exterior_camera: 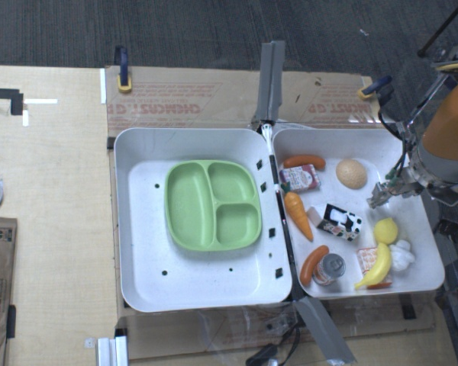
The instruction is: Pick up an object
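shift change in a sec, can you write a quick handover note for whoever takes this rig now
Gripper: over the right bin's right side, above the lemon; nothing seen between its fingers.
Right bin holds: egg, carrot, two sausages, black-and-white carton, banana, small can, red packet.
Left bin: green divided plate.
Done: nothing picked up yet.
Left: close on one object and lift; the lemon or the egg look nearest.

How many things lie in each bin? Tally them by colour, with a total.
Green: 1, divided plate
Orange or red: 3, carrot, two sausages
Yellow: 2, banana, lemon
Tan: 1, egg
Other: 5
Total: 12
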Robot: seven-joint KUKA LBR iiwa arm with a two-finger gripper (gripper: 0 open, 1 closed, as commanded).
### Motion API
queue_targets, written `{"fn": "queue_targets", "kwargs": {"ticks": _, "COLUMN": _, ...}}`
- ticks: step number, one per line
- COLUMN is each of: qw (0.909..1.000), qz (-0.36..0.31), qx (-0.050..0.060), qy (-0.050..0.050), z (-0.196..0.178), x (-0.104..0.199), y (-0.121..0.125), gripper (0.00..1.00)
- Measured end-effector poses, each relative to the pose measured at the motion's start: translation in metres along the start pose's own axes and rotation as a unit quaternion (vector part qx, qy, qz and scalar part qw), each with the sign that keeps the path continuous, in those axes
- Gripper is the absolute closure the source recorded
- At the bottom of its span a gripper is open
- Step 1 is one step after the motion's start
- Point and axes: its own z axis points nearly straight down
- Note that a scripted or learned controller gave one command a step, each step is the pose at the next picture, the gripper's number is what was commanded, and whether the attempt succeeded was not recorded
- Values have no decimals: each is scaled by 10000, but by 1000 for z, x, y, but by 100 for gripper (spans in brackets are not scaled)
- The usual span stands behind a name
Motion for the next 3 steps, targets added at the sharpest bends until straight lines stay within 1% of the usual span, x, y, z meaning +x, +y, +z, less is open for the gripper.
{"fn": "queue_targets", "kwargs": {"ticks": 1, "qw": 10000, "qz": -14, "qx": 8, "qy": 19, "z": 0, "x": 2, "y": 1, "gripper": 0}}
{"fn": "queue_targets", "kwargs": {"ticks": 2, "qw": 10000, "qz": -14, "qx": 7, "qy": 18, "z": 0, "x": 2, "y": 1, "gripper": 0}}
{"fn": "queue_targets", "kwargs": {"ticks": 3, "qw": 9993, "qz": 374, "qx": 8, "qy": 39, "z": 9, "x": 12, "y": -44, "gripper": 0}}
